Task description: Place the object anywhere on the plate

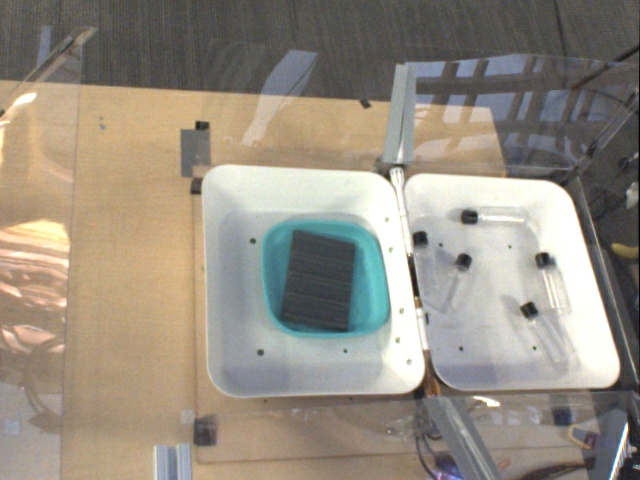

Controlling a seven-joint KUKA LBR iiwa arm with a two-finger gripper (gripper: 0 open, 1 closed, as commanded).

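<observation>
On teal plate, dark ridged block, left bin

The clear vials in the right bin blur into it; the block hides the plate's centre.

Two white bins, one teal plate, one dark ribbed block, and five black-capped clear tubes.
</observation>
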